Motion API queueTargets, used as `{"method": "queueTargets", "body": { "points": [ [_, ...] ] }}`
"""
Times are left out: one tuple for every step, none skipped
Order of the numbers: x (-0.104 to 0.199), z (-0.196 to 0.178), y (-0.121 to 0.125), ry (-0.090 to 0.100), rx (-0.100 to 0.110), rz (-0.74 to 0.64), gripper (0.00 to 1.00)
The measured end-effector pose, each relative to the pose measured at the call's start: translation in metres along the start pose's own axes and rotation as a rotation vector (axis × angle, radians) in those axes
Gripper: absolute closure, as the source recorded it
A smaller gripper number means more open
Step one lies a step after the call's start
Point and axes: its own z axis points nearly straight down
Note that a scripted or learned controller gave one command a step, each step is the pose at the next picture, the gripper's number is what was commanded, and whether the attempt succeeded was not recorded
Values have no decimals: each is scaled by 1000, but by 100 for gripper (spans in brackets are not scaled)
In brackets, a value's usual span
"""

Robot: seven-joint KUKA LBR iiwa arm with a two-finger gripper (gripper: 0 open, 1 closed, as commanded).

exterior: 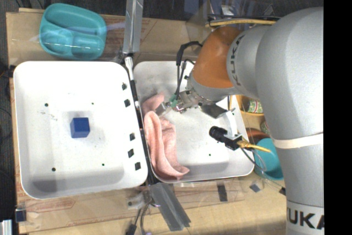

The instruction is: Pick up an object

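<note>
Reaching down into the right bin [215,172], the pincer [175,103] sits low over the far end of a pink cloth [158,143], and the pick looks to be at the grasping stage and not past it. Nothing is lifted. The cloth lies in a long crumpled fold along the bin's left wall, running from near the pincer toward the near edge, and it appears to rest on the bin floor for its whole length.

The other candidate, a blue cube [80,127], sits alone in the middle of the left bin [33,91], well apart from the arm [220,63] and untouched. A teal container [71,30] rests on the worktop [22,22] beyond the left bin and plays no part here.

As for the pincer itself, the wrist and the slanted view hide much of it. Its tip is at, or just beside, the far end of the cloth, and may be touching it, but I cannot tell how far open it is, nor whether any fabric is caught in it.

My judgement is that the approach is done. What remains is a secure hold on the cloth and raising it clear of the bin. A soft, loose cloth may slip or be pinched only by a thin edge.
</note>
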Motion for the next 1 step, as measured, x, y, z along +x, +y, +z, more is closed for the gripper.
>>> {"method": "queueTargets", "body": {
  "points": [
    [-7,-1,74,-1,-1,15,0]
  ]
}}
